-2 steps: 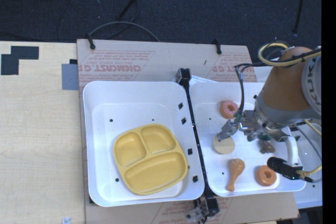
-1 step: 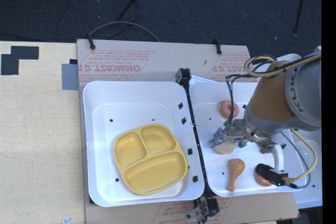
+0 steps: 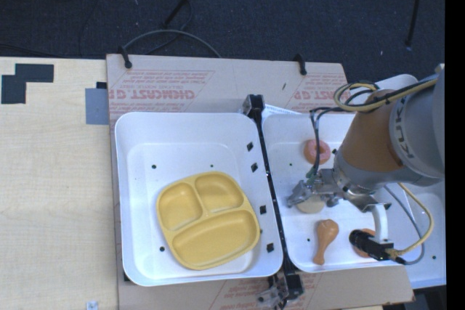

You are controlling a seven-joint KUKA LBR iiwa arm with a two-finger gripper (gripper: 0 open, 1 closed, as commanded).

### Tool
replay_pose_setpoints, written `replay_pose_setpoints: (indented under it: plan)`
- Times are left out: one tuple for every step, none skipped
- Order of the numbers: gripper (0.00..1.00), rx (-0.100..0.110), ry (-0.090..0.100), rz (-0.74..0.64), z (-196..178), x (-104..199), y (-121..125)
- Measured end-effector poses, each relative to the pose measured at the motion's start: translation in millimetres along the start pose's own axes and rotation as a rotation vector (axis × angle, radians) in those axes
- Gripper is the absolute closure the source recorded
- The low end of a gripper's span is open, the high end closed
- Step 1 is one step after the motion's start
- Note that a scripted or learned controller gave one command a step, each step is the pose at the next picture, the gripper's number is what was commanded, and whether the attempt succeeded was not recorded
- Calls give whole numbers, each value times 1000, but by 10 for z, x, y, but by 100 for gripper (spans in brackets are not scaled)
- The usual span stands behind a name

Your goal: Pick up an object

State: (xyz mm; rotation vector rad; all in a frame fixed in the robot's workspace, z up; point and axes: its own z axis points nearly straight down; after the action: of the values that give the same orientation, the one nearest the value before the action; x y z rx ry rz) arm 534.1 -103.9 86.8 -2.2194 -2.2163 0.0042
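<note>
Your gripper (image 3: 304,194) sits low in the right white bin (image 3: 290,243), over a pale rounded object (image 3: 312,205); you cannot tell how it stands. Nothing is lifted yet: the tan drumstick-shaped toy (image 3: 325,239) and pink round piece (image 3: 315,151) lie untouched nearby.

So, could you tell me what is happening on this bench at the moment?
A grey arm with an orange band reaches in from the right and has its gripper low in the right bin, close to a pale round object. A pink item and a toy drumstick also lie in that bin. The left bin holds a yellow divided tray. Nothing can be seen between the fingers, so no pick is confirmed.
</note>
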Motion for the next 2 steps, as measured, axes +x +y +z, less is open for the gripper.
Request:
replay_pose_setpoints:
  plan:
    - [100,2,1,6,-101,-11,-6]
    - [100,-7,-2,2,-604,-81,79]
